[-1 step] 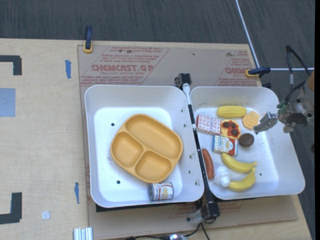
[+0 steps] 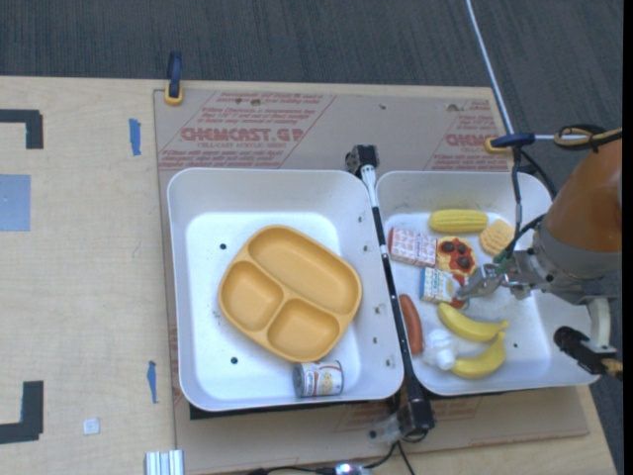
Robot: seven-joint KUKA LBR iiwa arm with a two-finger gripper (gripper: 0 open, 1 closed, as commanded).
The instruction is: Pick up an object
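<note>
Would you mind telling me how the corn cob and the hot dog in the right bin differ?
The corn cob is yellow and lies crosswise near the bin's far side; the hot dog is reddish-brown and lies lengthwise along the left wall. The corn cob looks thicker, the hot dog slimmer. Both are elongated toy foods lying flat.

robot lab: taped plywood bench (image 2: 79,265), clamped protective board (image 2: 297,127), two white bins (image 2: 188,295) of toy food, loose cables (image 2: 396,433)
</note>
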